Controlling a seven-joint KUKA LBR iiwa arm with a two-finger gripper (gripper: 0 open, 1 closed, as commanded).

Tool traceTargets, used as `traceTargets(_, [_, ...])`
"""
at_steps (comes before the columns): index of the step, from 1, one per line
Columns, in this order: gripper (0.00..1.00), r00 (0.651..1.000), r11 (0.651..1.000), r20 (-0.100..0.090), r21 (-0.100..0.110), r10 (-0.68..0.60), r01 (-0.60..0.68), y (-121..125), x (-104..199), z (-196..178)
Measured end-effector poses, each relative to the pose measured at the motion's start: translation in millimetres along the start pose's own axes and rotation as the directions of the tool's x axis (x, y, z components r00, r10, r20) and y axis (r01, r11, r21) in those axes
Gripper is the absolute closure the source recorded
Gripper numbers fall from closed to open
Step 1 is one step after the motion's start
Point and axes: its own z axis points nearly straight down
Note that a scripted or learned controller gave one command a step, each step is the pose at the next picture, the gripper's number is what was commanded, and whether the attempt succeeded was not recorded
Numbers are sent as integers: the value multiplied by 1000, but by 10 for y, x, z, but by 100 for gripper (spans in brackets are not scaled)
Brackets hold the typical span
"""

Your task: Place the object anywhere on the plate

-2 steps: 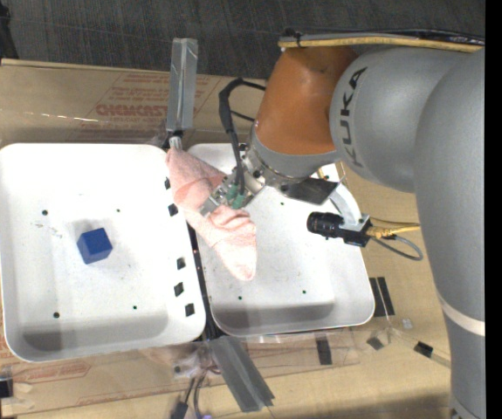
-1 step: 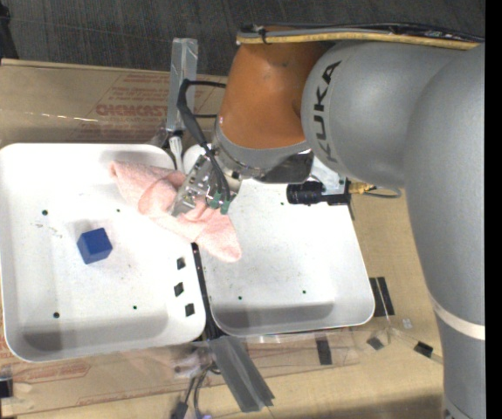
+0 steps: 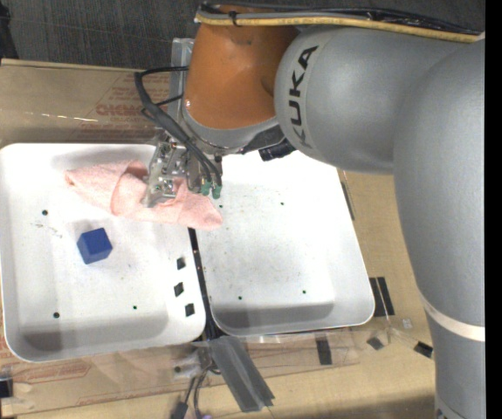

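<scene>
claw (image 3: 174, 182) down on crumpled pink cloth (image 3: 120, 190) in left white bin (image 3: 24, 260), grip state unclear; placement not yet done.

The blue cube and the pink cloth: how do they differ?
The blue cube is small, solid and boxy; the pink cloth is bigger, soft and crumpled. The cube sits apart in the left bin; the cloth lies under the gripper, its corner draped over the rim. Both rest in the left bin.

A blue cube (image 3: 94, 244) lies in the left bin (image 3: 24, 321).
</scene>
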Motion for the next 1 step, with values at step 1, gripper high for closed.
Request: traceTargets(1, [0,1000,1000,0,0,0,0,-2,-2,-2])
